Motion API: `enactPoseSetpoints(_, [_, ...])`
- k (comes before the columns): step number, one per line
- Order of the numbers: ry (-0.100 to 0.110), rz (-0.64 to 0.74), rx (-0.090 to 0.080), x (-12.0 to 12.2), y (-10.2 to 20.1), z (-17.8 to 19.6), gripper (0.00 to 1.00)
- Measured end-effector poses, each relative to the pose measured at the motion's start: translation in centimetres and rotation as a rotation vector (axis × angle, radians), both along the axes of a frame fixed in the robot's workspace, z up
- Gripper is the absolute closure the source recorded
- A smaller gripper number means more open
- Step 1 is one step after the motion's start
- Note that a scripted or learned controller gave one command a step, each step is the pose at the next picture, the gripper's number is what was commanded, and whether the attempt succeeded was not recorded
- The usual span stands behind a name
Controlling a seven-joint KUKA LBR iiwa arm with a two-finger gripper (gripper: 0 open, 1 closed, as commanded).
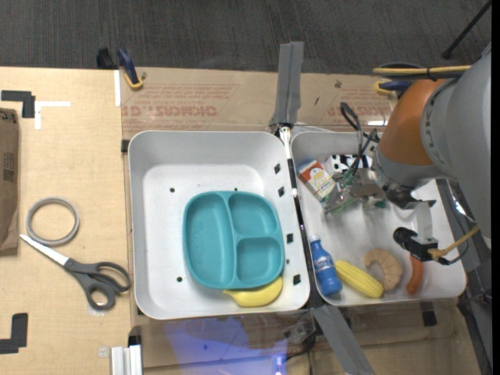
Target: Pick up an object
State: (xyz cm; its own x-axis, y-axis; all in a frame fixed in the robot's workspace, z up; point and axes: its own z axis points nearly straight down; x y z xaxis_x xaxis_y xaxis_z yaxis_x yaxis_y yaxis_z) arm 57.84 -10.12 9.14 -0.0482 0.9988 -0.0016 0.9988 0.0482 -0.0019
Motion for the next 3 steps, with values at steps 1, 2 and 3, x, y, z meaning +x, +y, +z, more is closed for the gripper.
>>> enactPoseSetpoints(1, [0.002, 0.004, -0.002, 0.0, 0.0, 0.9, 1.00])
enactPoseSetpoints(2, [0.002, 0.004, -0.002, 0.0, 0.0, 0.9, 0.00])
enactPoseSetpoints(3, [0.013, -0.078, -0.002, 5.0, -1.9, -0.3, 0.00])
